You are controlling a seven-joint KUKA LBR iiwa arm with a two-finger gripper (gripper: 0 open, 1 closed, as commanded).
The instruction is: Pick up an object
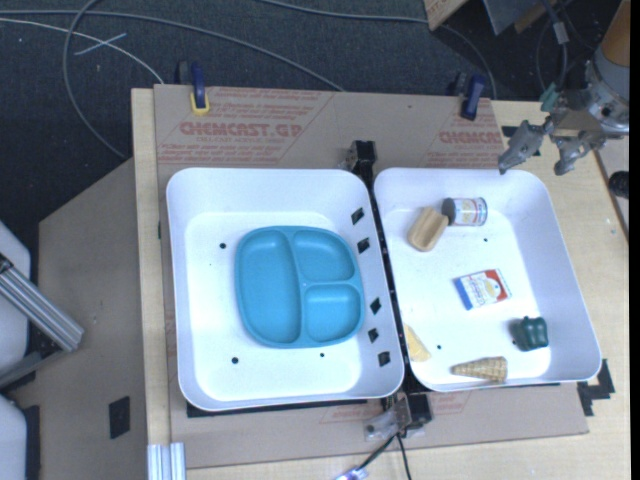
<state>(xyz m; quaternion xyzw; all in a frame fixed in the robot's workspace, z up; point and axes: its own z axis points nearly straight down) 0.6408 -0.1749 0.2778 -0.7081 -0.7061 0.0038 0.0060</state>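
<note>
Tool [545, 155], fingers spread wide and holding nothing, poised above the far right corner of the right bin [560, 268]. Nearest object, a small jar [466, 211], lies on its side toward the left, long axis across the bin.

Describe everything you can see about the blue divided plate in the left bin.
The light blue divided plastic plate is a rounded rectangle with a raised rim and three compartments: one long section on the view's left and two smaller ones on the right. It looks smooth, matte and has nothing in it. It lies flat, right side up and slightly rotated, near the middle of the left white bin, touching nothing but the bin floor.
</note>
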